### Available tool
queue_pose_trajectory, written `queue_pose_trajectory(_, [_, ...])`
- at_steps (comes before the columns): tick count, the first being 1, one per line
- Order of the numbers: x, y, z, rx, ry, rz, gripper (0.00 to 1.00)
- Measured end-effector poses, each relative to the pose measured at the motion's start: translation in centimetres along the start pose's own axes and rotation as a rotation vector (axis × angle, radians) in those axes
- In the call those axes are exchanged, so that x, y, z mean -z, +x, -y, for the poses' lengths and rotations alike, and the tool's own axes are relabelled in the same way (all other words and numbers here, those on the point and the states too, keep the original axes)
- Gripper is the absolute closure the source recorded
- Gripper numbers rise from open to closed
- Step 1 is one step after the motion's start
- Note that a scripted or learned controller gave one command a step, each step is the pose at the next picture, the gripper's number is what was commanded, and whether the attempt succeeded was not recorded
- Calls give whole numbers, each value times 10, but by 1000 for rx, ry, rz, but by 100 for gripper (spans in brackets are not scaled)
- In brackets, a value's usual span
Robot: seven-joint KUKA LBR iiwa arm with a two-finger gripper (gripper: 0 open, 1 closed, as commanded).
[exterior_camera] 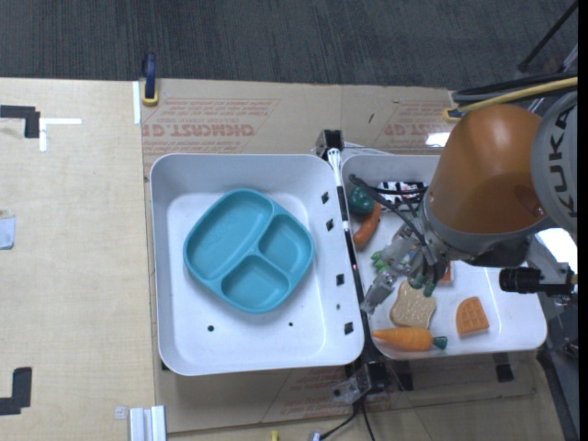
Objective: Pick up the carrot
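Two carrot-like toys lie in the right bin. One orange carrot with a dark green top lies near the bin's left wall, towards the back. A second orange carrot with a small green end lies along the front wall. My gripper hangs low over the bin between the two, just left of a bread slice. Nothing shows in its grasp. The orange-banded wrist hides much of the bin's back right.
A teal divided plate sits in the left bin. An orange waffle-like piece lies right of the bread. A black-and-white striped item sits at the right bin's back. The divider between the bins runs just left of the gripper.
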State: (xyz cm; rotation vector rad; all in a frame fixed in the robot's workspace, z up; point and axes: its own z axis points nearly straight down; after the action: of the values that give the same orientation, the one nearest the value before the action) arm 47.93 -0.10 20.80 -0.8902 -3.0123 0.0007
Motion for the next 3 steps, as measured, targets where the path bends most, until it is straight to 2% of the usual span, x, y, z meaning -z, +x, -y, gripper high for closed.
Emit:
queue_pose_trajectory(1, [-17,-52,-41,-59,-1,3,0])
queue_pose_trajectory(2, [-8,-55,-40,-66,-2,7,100])
queue_pose_trajectory(3, [-10,-80,-107,-290,-1,4,100])
